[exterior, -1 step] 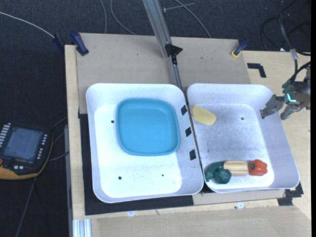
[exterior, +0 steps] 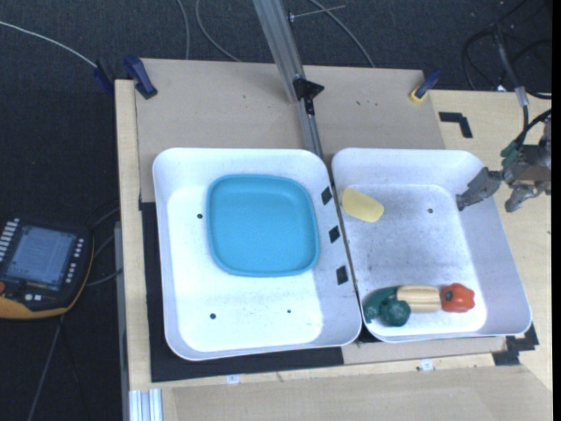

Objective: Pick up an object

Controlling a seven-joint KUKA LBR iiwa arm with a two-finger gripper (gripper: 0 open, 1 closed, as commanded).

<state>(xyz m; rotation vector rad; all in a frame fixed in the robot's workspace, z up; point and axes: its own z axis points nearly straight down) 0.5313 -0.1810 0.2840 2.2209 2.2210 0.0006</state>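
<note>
In the right bin [exterior: 491, 235] a pale yellow lump [exterior: 362, 205] lies near the back left corner. Along the front wall lie a dark green piece [exterior: 387, 309], a tan cylinder [exterior: 419, 298] and a red pepper-like piece [exterior: 457, 297], touching in a row. My gripper [exterior: 496, 192] hangs at the bin's right rim, near its back right corner, far from all of them. Its two dark fingers stand apart with nothing between them.
The left bin [exterior: 180, 261] holds a square blue plate [exterior: 263, 224]. A metal pole [exterior: 282, 33] slants down to the gap between the bins. A handheld pendant [exterior: 39, 261] lies off the bench at the left. Cables run across the dark floor behind.
</note>
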